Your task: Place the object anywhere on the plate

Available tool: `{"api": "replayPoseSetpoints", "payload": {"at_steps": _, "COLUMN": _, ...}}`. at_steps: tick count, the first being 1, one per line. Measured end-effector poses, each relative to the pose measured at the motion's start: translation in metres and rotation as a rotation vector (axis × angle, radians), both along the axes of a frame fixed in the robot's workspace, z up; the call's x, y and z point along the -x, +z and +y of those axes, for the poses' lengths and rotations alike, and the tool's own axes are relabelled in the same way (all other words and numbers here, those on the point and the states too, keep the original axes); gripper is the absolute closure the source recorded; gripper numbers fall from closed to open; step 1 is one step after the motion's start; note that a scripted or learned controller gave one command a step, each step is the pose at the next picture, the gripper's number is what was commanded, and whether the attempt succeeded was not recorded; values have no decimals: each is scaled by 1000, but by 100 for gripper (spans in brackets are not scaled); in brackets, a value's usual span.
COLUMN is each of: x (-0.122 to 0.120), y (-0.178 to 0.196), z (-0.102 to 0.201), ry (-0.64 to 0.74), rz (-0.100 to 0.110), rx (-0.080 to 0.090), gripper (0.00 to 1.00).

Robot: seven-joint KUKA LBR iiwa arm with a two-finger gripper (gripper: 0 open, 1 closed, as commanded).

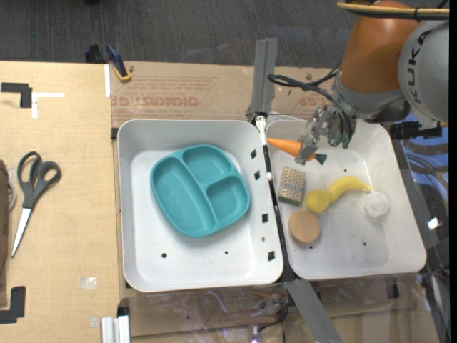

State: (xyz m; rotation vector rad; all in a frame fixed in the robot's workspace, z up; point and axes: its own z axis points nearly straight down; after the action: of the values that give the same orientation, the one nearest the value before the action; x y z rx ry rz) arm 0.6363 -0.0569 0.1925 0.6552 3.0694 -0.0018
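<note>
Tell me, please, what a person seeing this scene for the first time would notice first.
Most likely the teal divided plate, alone in the left bin. Next, the grey and orange arm reaching in from the right, its pincer low over the carrot at the back of the right bin. In front of the carrot lie a speckled block, a yellow banana and a tan disc.
</note>
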Motion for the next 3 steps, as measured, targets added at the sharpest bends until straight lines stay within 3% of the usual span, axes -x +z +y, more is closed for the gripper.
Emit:
{"api": "replayPoseSetpoints", "payload": {"at_steps": 1, "x": 11, "y": -1, "z": 56, "ry": -87, "rz": 2, "rx": -2, "gripper": 100}}
{"api": "replayPoseSetpoints", "payload": {"at_steps": 2, "x": 11, "y": -1, "z": 56, "ry": -87, "rz": 1, "rx": -1, "gripper": 0}}
{"api": "replayPoseSetpoints", "payload": {"at_steps": 3, "x": 10, "y": 9, "z": 56, "ry": -85, "rz": -2, "rx": -1, "gripper": 100}}
